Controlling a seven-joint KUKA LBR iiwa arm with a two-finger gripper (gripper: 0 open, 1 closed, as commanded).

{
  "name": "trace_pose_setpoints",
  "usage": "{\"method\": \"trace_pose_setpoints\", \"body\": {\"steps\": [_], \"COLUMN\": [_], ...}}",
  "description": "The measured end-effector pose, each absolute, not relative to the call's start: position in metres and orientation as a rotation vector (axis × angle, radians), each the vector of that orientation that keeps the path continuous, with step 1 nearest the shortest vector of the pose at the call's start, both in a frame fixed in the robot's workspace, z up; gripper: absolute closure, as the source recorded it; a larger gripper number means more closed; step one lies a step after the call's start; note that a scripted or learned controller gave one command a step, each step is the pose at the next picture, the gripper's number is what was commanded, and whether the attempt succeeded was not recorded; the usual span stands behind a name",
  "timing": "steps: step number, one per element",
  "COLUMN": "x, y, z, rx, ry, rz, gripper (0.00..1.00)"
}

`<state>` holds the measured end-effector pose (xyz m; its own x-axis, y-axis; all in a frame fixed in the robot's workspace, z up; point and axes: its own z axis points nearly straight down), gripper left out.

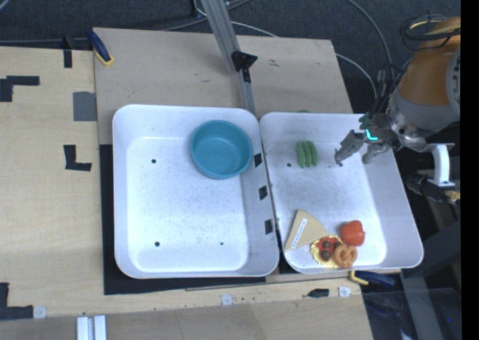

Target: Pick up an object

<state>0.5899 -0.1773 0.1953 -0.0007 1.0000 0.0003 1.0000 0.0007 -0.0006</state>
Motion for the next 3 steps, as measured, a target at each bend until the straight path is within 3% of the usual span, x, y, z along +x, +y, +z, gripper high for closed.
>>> {"method": "trace_pose_setpoints", "body": {"steps": [1,3], "x": [0.590,0.584], "y": [-0.177,-0.177], "z": [0.195,0.089], "rx": [-2.220,-2.218], "ry": [-2.222,-2.220], "rz": [0.000,0.004], "gripper": [0.00,0.00]}}
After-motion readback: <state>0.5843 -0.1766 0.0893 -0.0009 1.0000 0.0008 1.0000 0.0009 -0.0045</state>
